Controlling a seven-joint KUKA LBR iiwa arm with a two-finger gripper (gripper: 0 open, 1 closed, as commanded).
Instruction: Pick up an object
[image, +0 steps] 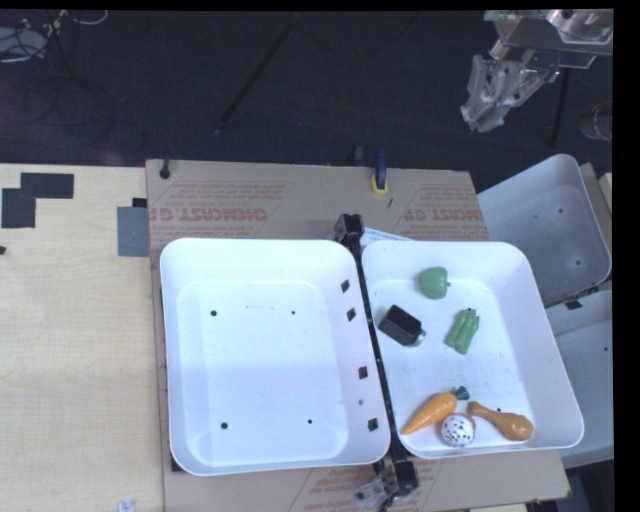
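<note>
The right bin (520, 270) holds several small objects. A green apple-like piece (434, 282) lies near its back, a black block (401, 325) sits near the divider, and a green ridged piece (462, 331) lies beside it. At the front lie an orange carrot (431, 410), a white dotted ball (458, 430) and an orange-brown gourd shape (502, 421). My gripper (487, 108) hangs high at the top right, well above and behind the bins, with nothing between its fingers.
The left bin (180, 300) sits beside the right one on a cardboard sheet (260, 205). A black clamp (348, 226) joins the bins at the back. A grey metal plate (550, 215) lies to the right of the bins.
</note>
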